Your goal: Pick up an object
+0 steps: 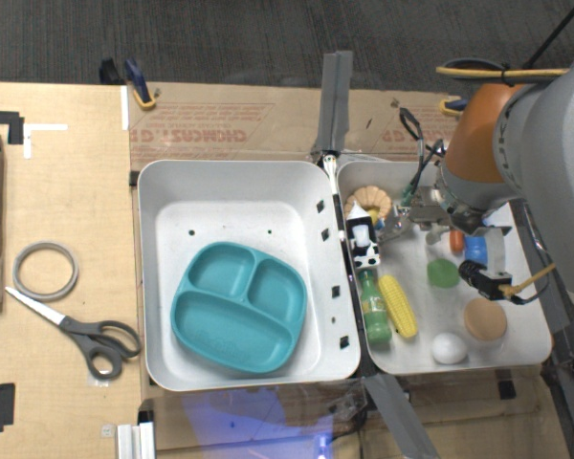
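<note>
From above, a pale wooden bench [57,208] carries two shallow white plastic bins side by side, with brown cardboard [220,127] behind them and dark grey carpet [268,17] beyond. On the bench lie a grey tape roll [45,270] and grey-handled scissors [81,333].

The left bin [163,218] holds a teal three-compartment plastic plate [239,306]. The right bin [526,347] holds a yellow toy corn cob [398,306], a green bottle [373,309], a green ball [443,273], a white ball [449,348], a tan egg-shaped object [485,320] and a ridged pastry toy [371,200].

The grey arm [531,142] reaches over the right bin; its gripper [402,220] hangs low near the pastry toy, whether clenched or released cannot be told.
</note>
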Controlling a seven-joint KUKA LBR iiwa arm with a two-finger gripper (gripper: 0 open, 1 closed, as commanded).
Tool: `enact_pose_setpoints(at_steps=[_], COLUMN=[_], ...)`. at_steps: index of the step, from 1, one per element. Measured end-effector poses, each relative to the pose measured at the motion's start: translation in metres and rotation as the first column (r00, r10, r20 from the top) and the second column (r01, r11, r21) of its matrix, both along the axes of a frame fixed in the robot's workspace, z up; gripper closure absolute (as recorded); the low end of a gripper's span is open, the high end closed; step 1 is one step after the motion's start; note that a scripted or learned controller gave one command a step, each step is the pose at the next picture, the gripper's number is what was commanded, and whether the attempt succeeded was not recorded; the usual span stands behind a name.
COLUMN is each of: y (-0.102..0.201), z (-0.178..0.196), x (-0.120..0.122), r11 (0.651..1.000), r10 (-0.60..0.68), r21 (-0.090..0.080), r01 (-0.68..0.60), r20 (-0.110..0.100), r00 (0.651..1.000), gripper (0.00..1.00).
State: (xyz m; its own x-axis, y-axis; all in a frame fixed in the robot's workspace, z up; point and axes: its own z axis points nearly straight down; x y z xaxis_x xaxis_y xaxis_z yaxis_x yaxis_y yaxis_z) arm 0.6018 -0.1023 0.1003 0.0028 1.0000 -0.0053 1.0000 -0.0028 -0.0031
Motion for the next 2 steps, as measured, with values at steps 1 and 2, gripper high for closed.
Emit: enact_pose_setpoints(at_steps=[1,2], y=[-0.069,-0.044], z=[-0.008,-0.008], x=[-0.048,0.050], r11=[0.999,0.999], r10=[0.052,-0.039], r21=[0.011,0.003], r01=[-0.052,0.039], r20=[0.002,0.003], r00=[0.999,0.999], gripper=[0.00,0.00])
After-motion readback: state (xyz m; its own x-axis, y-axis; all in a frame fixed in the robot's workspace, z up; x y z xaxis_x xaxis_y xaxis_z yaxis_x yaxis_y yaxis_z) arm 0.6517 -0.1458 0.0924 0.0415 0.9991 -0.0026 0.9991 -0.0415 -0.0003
